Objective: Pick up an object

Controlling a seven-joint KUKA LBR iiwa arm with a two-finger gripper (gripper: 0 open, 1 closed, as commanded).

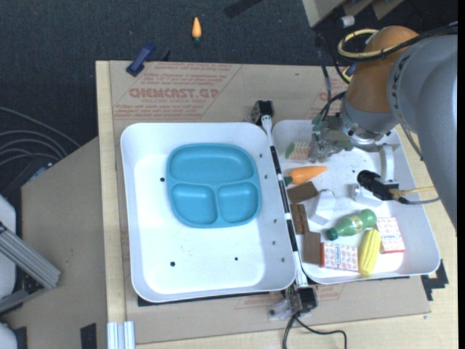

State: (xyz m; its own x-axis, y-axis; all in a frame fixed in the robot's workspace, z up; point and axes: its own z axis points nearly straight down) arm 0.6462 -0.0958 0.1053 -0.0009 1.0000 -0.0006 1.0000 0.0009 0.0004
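Two shallow white bins, smooth with rounded corners, side by side on a paper-covered surface [182, 86] printed with red lettering: left bin [145, 217] and right bin [420, 257].

In the left bin, toward its far edge, one light-blue plate [213, 184], glossy, a rounded rectangle moulded into three compartments.

In the right bin, seven small things to pick from:
- One orange carrot [309, 173], tapered, near the inner edge.
- Two flat, rectangular brown blocks: far block [301, 193] just nearer than the carrot, near block [312, 247] along the inner edge toward the near corner.
- One green bottle [352, 224], shiny, on its side mid-bin.
- One yellow corn cob [369, 251], ridged, just beside the bottle toward the near edge.
- Two flat red-and-white cartons flanking the cob: inner carton [338, 256] and outer carton [392, 235].

Over the far inner corner of the right bin, the hand [323, 142], metallic, below the arm's orange band. Wide or narrow: impossible to tell.

At the surface's far left corner, one blue piece [142, 59]. Beyond it, on dark carpet, one small orange cone [196, 27].
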